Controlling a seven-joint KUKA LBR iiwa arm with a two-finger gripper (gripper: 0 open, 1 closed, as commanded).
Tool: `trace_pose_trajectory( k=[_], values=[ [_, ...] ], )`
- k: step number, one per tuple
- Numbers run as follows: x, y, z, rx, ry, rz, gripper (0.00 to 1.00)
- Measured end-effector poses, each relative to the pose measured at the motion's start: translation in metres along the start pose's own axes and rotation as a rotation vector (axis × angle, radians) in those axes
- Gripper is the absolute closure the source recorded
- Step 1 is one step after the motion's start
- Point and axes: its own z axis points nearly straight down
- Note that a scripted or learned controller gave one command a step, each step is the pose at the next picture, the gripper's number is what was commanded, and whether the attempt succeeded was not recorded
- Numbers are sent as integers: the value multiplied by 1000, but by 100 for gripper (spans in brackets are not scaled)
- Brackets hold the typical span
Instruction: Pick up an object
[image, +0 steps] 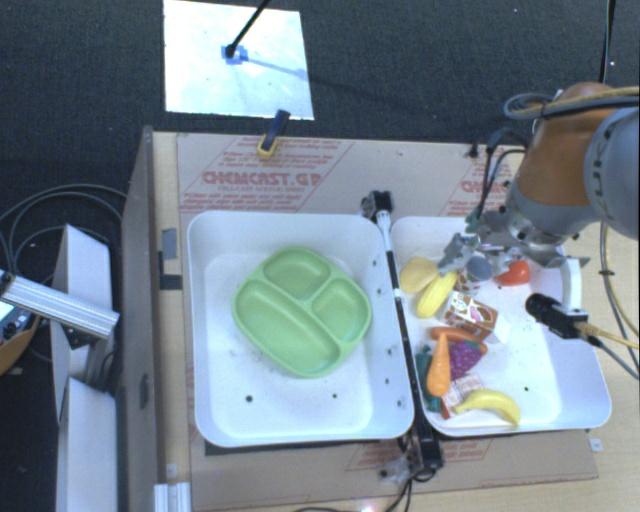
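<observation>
The right bin (575, 385) holds several toy foods. A yellow lemon (417, 271) and a yellow oblong piece (437, 296) lie at its left side. Below them are a small printed carton (471, 315), purple grapes (466, 355), an orange carrot (439, 370) and a banana (488, 403). A red-orange piece (515, 272) lies further right. My gripper (470, 256) hangs low over the bin's upper part, between the lemon and the red-orange piece, just above the oblong piece.
The left bin (225, 400) holds a green divided plate (302, 311). A black divider (398, 310) runs between the bins. A black part of the arm (555, 315) juts over the right bin's right half. Cardboard (300, 170) lies behind the bins.
</observation>
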Motion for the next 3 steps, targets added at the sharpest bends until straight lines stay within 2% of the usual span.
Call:
trace_pose_trajectory(
  k=[1,3],
  values=[
    [0,14,56,-14,-3,1,0],
    [-1,17,65,-23,-5,1,0]
  ],
)
